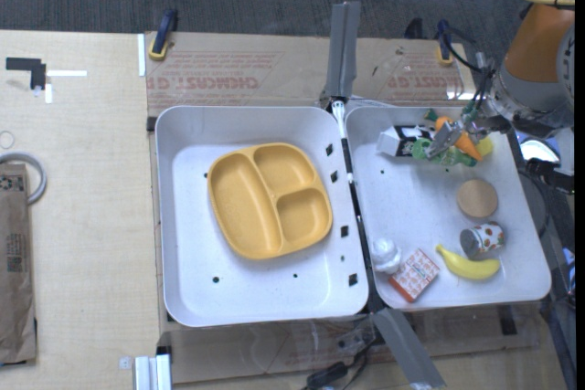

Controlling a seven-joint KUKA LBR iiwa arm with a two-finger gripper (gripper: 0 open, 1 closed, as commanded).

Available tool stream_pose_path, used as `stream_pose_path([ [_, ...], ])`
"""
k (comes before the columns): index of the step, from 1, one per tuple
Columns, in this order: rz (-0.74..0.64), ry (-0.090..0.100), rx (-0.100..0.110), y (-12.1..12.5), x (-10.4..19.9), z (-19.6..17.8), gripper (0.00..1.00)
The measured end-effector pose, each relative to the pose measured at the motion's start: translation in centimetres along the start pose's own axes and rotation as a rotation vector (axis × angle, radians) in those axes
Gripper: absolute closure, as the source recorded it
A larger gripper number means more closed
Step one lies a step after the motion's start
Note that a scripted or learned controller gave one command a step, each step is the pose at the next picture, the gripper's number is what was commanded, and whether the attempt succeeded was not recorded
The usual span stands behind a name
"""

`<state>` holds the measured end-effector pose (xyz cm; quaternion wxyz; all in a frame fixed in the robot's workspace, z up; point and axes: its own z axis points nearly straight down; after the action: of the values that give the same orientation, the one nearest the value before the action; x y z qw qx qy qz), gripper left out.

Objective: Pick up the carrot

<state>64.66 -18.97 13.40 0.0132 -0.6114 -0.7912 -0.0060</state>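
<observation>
— Where has the gripper got to?

— Down in the right bin, up at its one o'clock corner, in the thick of a small heap; whether it is open, closed or gripping anything I cannot tell from here; the grey arm with its orange band comes in from three o'clock.

— And the carrot?

— The carrot is right there in that heap, a small orange shape touching the gripper's tip, green bits against it at nine o'clock; too much is covered to say which way it points or how its long axis runs.

— What else is in that bin?

— A white carton with dark print just beside the heap at nine o'clock; a flat tan disc below it, matte and round; a small patterned cup lying on its side; a smooth yellow banana curving at five o'clock, touching the cup; a red-and-white packet, flat and square, by the bottom edge; a crumpled whitish thing just beside it at ten o'clock.

— The other bin?

— The left bin, shallow white plastic with rounded corners, holds a yellow divided plate, three compartments, glossy, set at a tilt to the bin's sides; both bins sit on brown printed cardboard; the bench is pale wood.
</observation>
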Motion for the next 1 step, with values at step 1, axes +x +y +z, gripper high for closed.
stream_pose_path([
  [1, 0.021, -0.01, 0.007, 0.43, -2.71, 4.03, 0.0],
])
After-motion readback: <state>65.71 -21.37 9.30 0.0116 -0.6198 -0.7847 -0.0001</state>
